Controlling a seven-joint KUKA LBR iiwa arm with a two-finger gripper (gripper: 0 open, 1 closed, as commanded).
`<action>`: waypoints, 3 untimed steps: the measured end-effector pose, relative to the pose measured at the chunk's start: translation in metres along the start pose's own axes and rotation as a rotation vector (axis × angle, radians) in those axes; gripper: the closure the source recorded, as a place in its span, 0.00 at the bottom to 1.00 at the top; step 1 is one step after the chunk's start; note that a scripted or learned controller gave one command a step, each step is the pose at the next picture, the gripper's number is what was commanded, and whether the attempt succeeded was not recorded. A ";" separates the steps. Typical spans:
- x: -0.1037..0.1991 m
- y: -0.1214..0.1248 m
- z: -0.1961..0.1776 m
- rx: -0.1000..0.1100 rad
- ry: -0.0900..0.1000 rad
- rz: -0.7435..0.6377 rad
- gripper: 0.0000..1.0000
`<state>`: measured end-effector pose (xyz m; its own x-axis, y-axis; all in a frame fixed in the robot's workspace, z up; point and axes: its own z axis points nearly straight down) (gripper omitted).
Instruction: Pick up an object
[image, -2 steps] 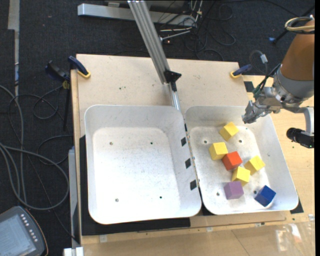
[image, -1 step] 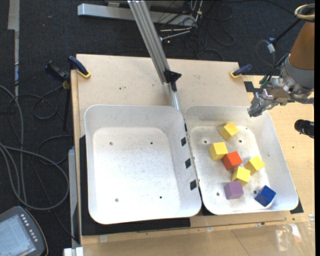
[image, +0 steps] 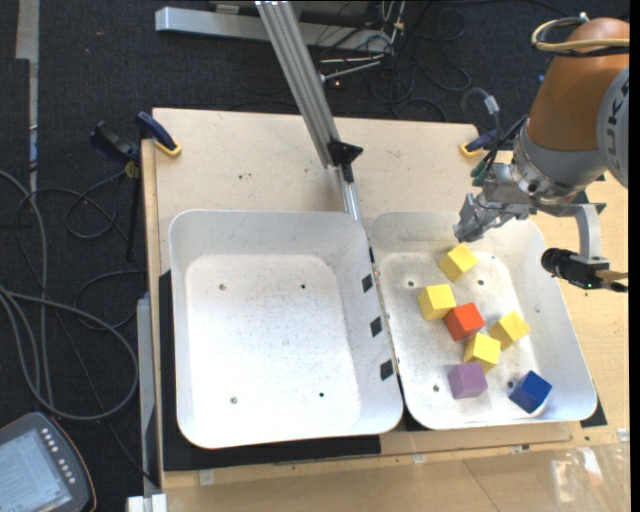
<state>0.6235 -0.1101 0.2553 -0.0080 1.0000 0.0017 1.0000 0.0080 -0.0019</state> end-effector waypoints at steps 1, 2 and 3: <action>0.049 -0.002 0.015 0.000 0.000 0.000 1.00; 0.107 -0.013 0.025 0.000 0.000 0.000 1.00; 0.165 -0.009 0.015 -0.004 0.000 -0.001 1.00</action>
